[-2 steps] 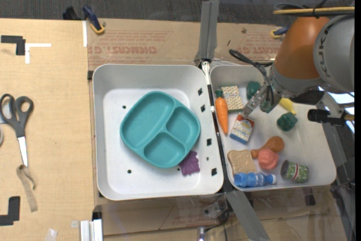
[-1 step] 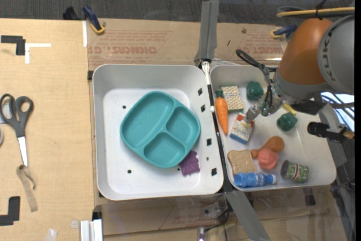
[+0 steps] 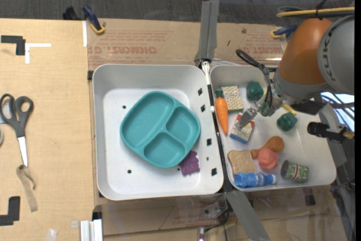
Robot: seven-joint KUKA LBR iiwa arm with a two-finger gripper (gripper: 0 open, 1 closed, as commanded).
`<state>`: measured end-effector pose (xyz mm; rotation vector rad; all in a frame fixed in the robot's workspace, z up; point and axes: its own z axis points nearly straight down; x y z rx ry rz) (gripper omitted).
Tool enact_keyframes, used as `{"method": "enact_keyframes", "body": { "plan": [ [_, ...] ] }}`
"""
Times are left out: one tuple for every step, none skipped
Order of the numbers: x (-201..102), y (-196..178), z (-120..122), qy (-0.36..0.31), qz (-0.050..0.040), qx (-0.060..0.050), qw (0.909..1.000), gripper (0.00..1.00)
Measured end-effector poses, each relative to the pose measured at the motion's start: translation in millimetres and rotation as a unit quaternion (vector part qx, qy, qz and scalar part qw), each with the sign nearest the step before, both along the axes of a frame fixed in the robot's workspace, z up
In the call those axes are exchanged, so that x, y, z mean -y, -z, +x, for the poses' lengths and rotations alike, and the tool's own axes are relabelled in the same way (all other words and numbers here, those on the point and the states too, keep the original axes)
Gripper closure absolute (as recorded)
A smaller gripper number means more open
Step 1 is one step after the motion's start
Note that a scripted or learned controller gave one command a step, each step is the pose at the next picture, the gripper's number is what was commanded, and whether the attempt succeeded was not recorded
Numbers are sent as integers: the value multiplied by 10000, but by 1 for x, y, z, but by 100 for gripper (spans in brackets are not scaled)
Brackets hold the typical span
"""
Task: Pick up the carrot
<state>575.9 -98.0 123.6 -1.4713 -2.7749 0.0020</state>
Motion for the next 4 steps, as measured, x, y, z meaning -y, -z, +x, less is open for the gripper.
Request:
{"method": "enact_keyframes", "body": {
  "plan": [
    [1,31,15,1480,-5,11,9890,0],
    [5,30,52,3040,-5,13,9527,0],
    [6,32,3,3389,-8,-9,9408,0],
    [-2,32,24,4801,-13,-5,8772,0]
  ]
}}
